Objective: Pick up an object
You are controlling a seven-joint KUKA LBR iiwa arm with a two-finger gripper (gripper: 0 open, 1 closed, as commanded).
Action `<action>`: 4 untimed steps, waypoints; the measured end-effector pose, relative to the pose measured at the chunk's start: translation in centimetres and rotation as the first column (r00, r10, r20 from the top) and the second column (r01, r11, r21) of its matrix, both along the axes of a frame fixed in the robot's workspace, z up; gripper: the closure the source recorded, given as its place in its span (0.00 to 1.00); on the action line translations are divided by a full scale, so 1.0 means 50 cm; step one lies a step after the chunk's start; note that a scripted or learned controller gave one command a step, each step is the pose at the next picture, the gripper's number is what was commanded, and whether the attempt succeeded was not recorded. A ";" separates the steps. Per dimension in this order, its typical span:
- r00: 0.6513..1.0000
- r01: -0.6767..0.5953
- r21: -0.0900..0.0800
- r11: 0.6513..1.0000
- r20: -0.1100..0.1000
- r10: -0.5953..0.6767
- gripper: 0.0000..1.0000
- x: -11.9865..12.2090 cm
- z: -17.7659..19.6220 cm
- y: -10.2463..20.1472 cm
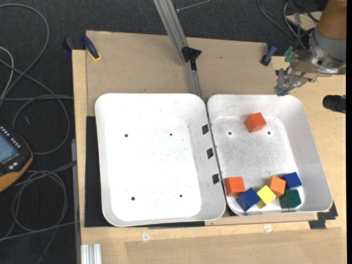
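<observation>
The right bin [308, 147] holds several small blocks. One orange block [254, 121] lies alone near its far end. Clustered at the near end are an orange block [235, 185], a blue block [248, 198], a yellow block [266, 194], another orange block [278, 185], a second blue block [292, 179] and a dark green block [290, 198]. My gripper [282, 88] hangs over the far right rim of this bin, beyond and to the right of the lone orange block, with nothing seen in it.
The left bin [110, 147] lies beside the right one, with black clips [209, 153] along the shared edge. A metal pole [176, 32] slants up from the bench's far side. Cables and a handheld device [11, 155] lie on the floor at left.
</observation>
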State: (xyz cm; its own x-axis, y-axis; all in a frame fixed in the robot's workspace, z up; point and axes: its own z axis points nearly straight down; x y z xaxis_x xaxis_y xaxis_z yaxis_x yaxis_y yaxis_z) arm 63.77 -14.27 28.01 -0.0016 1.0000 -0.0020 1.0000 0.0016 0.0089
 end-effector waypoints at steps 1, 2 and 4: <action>1.000 -0.004 0.004 1.000 -0.012 0.004 1.00 -0.017 -0.029 0.115; 1.000 -0.006 0.006 1.000 -0.010 0.006 1.00 -0.033 -0.016 0.229; 1.000 -0.005 0.004 1.000 -0.013 0.005 1.00 -0.060 -0.059 0.435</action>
